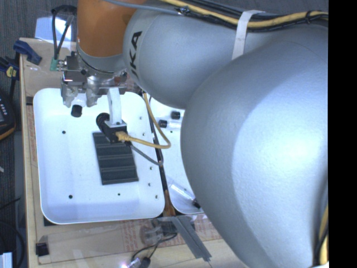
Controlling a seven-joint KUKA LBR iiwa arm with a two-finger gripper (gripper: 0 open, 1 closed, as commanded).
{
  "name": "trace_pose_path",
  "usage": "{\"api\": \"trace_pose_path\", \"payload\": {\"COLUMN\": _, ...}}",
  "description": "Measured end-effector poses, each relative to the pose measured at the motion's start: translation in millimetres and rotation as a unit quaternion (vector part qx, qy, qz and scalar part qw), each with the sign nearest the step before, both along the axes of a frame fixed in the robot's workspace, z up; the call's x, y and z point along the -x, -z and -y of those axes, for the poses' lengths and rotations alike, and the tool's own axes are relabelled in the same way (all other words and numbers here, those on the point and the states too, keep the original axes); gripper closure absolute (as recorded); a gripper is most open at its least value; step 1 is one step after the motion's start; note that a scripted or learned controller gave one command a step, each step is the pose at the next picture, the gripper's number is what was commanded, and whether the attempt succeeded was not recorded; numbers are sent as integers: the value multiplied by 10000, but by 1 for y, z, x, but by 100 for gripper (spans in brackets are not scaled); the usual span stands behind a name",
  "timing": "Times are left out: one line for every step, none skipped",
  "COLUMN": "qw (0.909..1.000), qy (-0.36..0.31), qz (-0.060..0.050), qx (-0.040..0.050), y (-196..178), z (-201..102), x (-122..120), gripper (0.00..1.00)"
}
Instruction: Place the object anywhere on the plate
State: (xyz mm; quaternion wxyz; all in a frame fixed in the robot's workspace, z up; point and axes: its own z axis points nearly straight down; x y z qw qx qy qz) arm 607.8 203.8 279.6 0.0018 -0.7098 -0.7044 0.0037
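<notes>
The grey arm (251,121) is taking up most of what I am seeing, sweeping in from 3 o'clock and bulging across the whole right half. Its orange band (100,21) is sitting up at 12 o'clock, just above the wrist. Under everything, the wooden worktop (72,236) is showing along the 6 o'clock edge and down the 9 o'clock side.

The left white bin (61,166) is lying in full view. The right white bin (172,155) is peeking out as a narrow strip beside it, with the arm covering the rest.

The object, a dark ribbed slab (117,158), is lying flat on the floor of the left bin near its middle. Its long side is running roughly from 12 to 6 o'clock, and it is sitting apart from the bin walls.

The gripper (78,96) is hanging over the left bin's 11 o'clock corner, near the slab and at about 11 o'clock from it. I cannot tell whether it is wide or narrow.

A small black thing (175,115) is resting in the right bin's visible strip, toward its 12 o'clock end.
</notes>
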Motion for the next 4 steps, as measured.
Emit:
{"api": "trace_pose_path", "payload": {"qw": 9999, "qy": 112, "qz": 10, "qx": 0, "y": 75, "z": -16, "x": -47, "gripper": 100}}
{"api": "trace_pose_path", "payload": {"qw": 9593, "qy": -2824, "qz": 36, "qx": -18, "y": 27, "z": -16, "x": -48, "gripper": 100}}
{"api": "trace_pose_path", "payload": {"qw": 9335, "qy": -3586, "qz": 2, "qx": -24, "y": 87, "z": 34, "x": 16, "gripper": 100}}
{"api": "trace_pose_path", "payload": {"qw": 9695, "qy": -2452, "qz": 26, "qx": -15, "y": 38, "z": -5, "x": -6, "gripper": 100}}
